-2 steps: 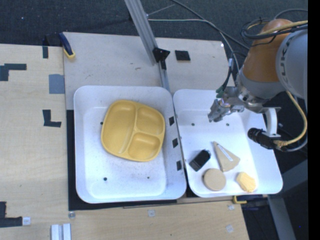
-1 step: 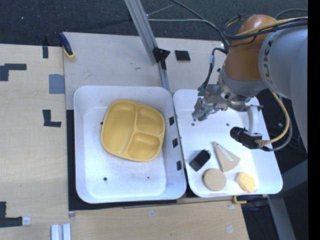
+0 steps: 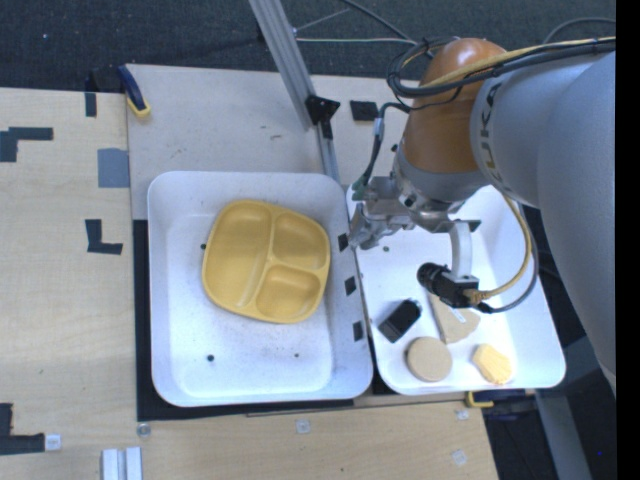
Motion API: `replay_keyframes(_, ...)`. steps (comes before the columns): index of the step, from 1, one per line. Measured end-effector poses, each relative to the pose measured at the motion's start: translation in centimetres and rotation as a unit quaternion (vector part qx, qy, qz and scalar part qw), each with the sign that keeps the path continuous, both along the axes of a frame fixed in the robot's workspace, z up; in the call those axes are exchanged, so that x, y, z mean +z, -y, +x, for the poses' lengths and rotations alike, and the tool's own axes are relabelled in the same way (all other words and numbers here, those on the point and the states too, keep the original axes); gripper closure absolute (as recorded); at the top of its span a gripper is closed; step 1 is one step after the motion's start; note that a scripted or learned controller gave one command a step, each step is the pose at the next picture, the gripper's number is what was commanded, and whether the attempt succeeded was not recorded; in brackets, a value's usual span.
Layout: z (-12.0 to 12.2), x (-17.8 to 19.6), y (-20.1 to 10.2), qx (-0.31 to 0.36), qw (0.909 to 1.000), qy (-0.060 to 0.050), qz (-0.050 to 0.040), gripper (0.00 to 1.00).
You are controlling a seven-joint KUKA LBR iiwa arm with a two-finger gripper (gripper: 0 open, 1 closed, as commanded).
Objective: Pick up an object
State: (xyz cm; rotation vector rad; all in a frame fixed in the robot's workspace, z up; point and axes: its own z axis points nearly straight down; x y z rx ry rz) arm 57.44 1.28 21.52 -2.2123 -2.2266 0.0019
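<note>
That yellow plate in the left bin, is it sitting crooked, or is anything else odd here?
Yes, the yellow divided plate lies turned at an angle to the left bin's walls. Nothing looks spilled or broken.

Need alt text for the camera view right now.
The grey arm's gripper hangs over the right white bin, above a small black block, a round tan disc and a yellow chunk. The left white bin holds a yellow divided plastic tray.

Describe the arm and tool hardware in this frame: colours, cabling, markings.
Grey arm with a rounded orange band above the wrist. Black and yellowish cables loop around the wrist and down its side. The tool is metallic grey with dark parts. No readable markings.
</note>
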Motion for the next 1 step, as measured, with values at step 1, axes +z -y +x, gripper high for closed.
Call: replay_keyframes(1, -0.90, 0.97, -5.62, 0.001, 1.0000, 0.000, 0.0005, 1.00)
